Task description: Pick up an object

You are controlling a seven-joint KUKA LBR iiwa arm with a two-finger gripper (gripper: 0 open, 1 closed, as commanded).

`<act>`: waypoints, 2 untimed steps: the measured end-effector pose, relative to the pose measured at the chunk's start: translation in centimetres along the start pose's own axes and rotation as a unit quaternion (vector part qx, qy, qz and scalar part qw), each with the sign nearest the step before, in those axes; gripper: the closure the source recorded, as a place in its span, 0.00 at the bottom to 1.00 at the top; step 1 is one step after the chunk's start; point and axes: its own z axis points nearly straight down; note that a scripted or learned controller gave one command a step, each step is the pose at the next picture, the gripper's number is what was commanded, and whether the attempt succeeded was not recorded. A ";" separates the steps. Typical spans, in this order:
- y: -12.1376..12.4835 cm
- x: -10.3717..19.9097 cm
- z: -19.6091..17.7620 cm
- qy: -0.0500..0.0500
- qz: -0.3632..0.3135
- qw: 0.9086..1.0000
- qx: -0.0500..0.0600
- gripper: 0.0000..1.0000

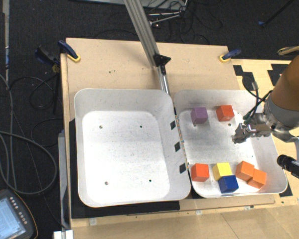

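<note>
Several small blocks lie in the right bin (209, 148). A purple block (199, 115) and an orange-red block (224, 113) sit near its far side. Along its near edge are an orange block (200, 172), a yellow block (222, 170), a blue block (228, 183) and two orange blocks (251, 174) close together. My gripper (240, 135) hangs over the right part of this bin, right of and below the orange-red block, with nothing visibly between its fingers. Its fingers are too small and dark to read.
The left bin (124, 148) lies beside the right one, their rims meeting near the middle. A metal pole (142, 26) slants down to the bins' far junction. Clamps (70, 51) hold the board's far corners. Cables lie on the dark floor at left.
</note>
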 end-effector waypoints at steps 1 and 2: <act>0.2 0.0 -4.6 0.000 0.000 1.000 0.000 1.00; 1.3 5.3 -4.0 0.002 -0.002 1.000 0.003 1.00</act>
